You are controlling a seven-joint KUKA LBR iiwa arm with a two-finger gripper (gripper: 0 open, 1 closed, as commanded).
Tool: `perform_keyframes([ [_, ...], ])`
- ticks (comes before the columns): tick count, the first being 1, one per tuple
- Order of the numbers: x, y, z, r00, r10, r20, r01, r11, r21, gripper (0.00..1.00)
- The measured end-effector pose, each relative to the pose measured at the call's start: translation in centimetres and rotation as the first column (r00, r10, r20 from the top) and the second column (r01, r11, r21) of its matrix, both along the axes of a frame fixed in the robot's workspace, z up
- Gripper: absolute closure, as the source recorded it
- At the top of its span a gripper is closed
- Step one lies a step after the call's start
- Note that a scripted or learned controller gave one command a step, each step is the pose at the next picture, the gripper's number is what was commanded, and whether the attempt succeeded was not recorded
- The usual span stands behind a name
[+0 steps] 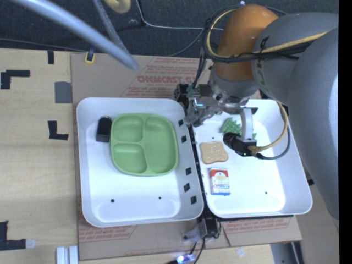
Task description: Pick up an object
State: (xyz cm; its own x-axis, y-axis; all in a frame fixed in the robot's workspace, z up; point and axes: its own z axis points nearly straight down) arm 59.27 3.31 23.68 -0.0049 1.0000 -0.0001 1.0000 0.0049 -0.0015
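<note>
Gripper (199, 110) and wrist hang low over the inner top corner of the right bin (286, 202), right by the divide between the two bins, with the orange band (245, 29) of the arm (308, 54) bulging above. From where I stand the mechanism is a tangle of metal and cable, and I cannot tell how it is set or whether anything sits in it.

Just beside it, toward the arm's side, a small green leafy item (231, 126) lies on the bin floor. A little nearer the front edge from the gripper sits a slice of toast (213, 153), and beyond that a small carton (219, 181) with a red and white label. A black fitting (236, 143) on a yellow cable (278, 144) hangs between the green item and the toast.

Across the divide, in the left bin (91, 202), a green divided plate (144, 144) lies flat, well apart from the gripper, with a small black block (104, 129) touching its far rim.

As for progress, I would judge nothing has been lifted yet: every item I can make out rests on a bin floor. Choosing one, closing on it and raising it clear all seem left to do.
</note>
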Motion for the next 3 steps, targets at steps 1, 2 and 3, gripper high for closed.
perform_keyframes([
  [1,1.3,4.9,-2.0,1.0,0.001,-0.001,-0.001,1.0,0.0,1.0],
  [2,2.0,6.9,-2.0,1.0,-0.002,0.0,0.002,1.0,0.0,1.0],
  [3,2.0,6.8,-2.0,1.0,-0.003,0.0,0.003,1.0,-0.001,0.0],
])
